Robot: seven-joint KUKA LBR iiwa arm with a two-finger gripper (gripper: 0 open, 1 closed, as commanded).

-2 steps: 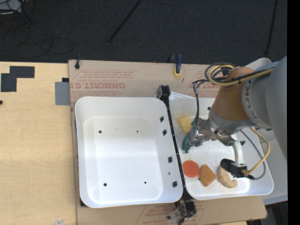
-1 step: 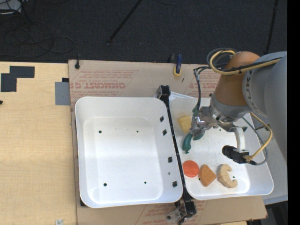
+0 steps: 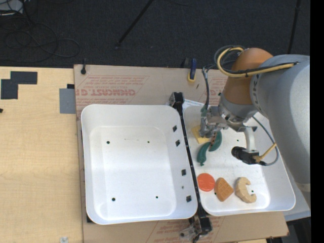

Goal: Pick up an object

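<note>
Gripper [image 3: 211, 130]: hangs low in the right bin [image 3: 276, 189], over its far left part, close by the black divider [image 3: 183, 151]. Spread or pressed together: cannot tell from this slant. Stands right at the upper end of the green piece [image 3: 206, 150]; cannot tell whether touching it or gripping it.

Green piece: curves like a bent pod and stretches from the gripper toward the near left.

Yellow piece [image 3: 196, 133]: sits just left of the gripper, between it and the divider, partly hidden.

Red disc [image 3: 205, 182]: lies flat on the bin floor, on the near side of the green piece, apart from it, close by the divider.

Brown wedge [image 3: 223, 189]: lies just right of the disc, touching or nearly so.

Tan hook [image 3: 246, 190]: lies just right of the wedge, near the bin's near edge.

Left bin [image 3: 86, 151]: stands beside the right one, across the divider.

Cardboard [image 3: 126, 82]: lies under both bins and bears red print.

Blue clamp [image 3: 192, 71]: bites the cardboard's far edge, beyond the right bin.

Arm [image 3: 283, 95]: reaches in from the right, with the orange band [image 3: 253, 59] above the wrist.
</note>
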